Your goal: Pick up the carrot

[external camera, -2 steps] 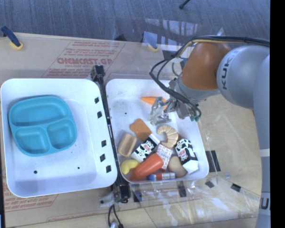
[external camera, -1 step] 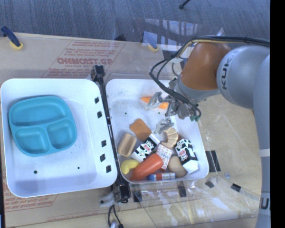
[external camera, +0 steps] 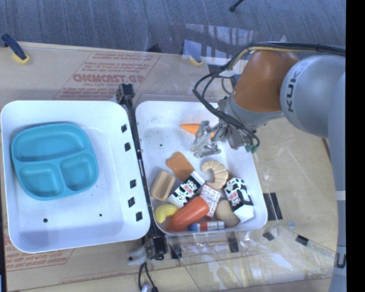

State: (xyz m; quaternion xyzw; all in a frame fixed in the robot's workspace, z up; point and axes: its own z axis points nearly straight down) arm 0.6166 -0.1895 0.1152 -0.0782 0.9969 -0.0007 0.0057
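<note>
One carrot (external camera: 191, 128) is apparently being touched by the gripper (external camera: 205, 140); pinch state unclear; two milk cartons (external camera: 185, 191) are being left beside it.

The carrot (external camera: 192, 128) shows just its pointed orange end; the rest runs under the hand (external camera: 205, 140), so I cannot tell whether it sits between metal or merely behind it. Whether the hand is parted or closed is lost in the glare and cables. The arm (external camera: 310, 96) is cut off at the right edge. In the crowded right bin (external camera: 147, 123), a red pepper-like piece (external camera: 187, 214) covers part of a yellow item (external camera: 165, 212), and a marker-like stick (external camera: 205, 226) is too small to read. The print on the two cow-patterned cartons (external camera: 238, 197) is blurred. The table (external camera: 79, 72) runs off the bottom edge.
</note>
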